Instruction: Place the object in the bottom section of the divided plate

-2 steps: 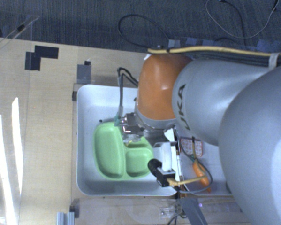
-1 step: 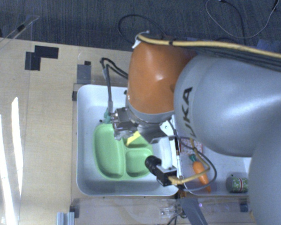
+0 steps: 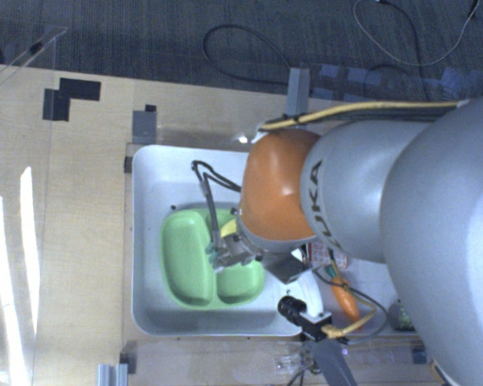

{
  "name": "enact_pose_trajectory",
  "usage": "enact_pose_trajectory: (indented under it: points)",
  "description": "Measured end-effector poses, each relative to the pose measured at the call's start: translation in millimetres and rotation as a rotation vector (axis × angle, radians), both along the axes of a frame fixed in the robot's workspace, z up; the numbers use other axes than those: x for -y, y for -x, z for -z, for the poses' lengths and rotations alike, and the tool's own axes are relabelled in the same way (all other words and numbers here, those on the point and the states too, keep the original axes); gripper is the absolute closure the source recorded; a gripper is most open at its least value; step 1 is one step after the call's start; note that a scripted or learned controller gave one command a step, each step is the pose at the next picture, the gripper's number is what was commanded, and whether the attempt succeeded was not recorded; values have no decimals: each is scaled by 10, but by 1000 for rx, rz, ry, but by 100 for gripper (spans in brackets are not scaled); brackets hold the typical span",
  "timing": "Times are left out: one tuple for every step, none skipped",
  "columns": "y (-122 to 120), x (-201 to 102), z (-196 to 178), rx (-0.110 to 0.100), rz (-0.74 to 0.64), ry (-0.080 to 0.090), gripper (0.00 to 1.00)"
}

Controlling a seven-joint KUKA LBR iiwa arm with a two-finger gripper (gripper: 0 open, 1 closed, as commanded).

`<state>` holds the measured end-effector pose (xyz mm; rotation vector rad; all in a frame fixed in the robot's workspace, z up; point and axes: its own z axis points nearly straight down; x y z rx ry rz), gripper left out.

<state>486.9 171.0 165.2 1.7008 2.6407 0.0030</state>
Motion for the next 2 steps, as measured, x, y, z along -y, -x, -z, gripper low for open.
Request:
enact_pose_trajectory:
  points:
    - [-5,-515,-1894,4,-385,0,100]
    - [-4,-377,-1304,4,-524,1,100]
